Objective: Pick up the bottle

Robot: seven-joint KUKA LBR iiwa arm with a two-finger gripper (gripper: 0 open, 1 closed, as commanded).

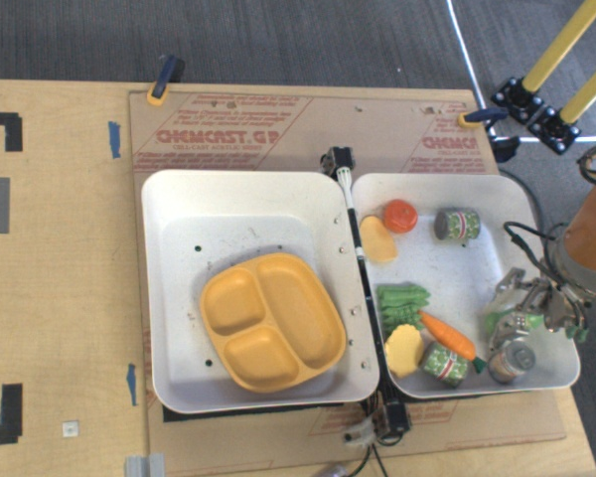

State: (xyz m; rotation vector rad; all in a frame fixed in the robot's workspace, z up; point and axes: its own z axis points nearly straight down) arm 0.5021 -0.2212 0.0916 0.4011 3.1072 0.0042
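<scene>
The bottle (pixel 511 354) lies in the near right corner of the right bin (pixel 497 256). It is small, with a green label and a grey round end facing the camera. My gripper (pixel 528 304) hangs directly over the bottle's far end, reaching in from the right edge of the bin. Its metal parts and cables overlap the bottle's upper part and hide it. No object is clearly visible between the fingers.
The right bin also holds a red tomato (pixel 400 216), a green can (pixel 457 225), green beans (pixel 402 299), a carrot (pixel 447 336), a yellow fruit (pixel 402 349) and a second green can (pixel 442 364) close to the bottle's left. A yellow divided plate (pixel 270 320) sits in the left bin.
</scene>
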